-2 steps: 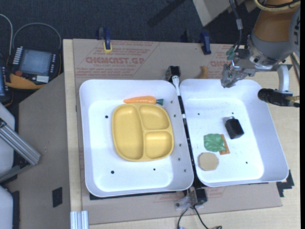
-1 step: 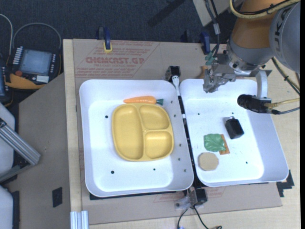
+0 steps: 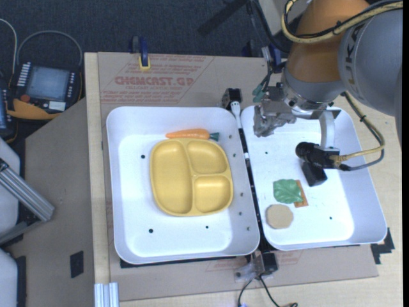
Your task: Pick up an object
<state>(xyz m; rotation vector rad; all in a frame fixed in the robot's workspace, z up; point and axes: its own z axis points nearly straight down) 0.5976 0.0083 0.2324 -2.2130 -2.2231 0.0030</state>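
So the table (image 3: 57, 171) is the biggest thing here, covered with a brown cardboard sheet (image 3: 160, 75) that has red lettering near the back edge. On it sit two shallow white bins side by side: the left bin (image 3: 124, 190) and the right bin (image 3: 358, 203), touching along the middle. The grey arm (image 3: 377, 50) with its orange band (image 3: 326, 18) comes in from the upper right and hangs over the back of the right bin. The left bin holds a yellow divided plate (image 3: 190, 174) with three compartments, sitting about in the middle, and an orange toy carrot (image 3: 188, 133) lies just behind it, right at the plate's back rim. The pincer (image 3: 265, 121) is over the back-left corner of the right bin, near the divider; can't really tell if it's open or closed from this angle, and nothing shows between its tips. Lower in the right bin there's a small green packet (image 3: 287, 191) with an orange edge, and just in front of it a round tan cookie (image 3: 279, 217), nearly touching. Both are well apart from the pincer.
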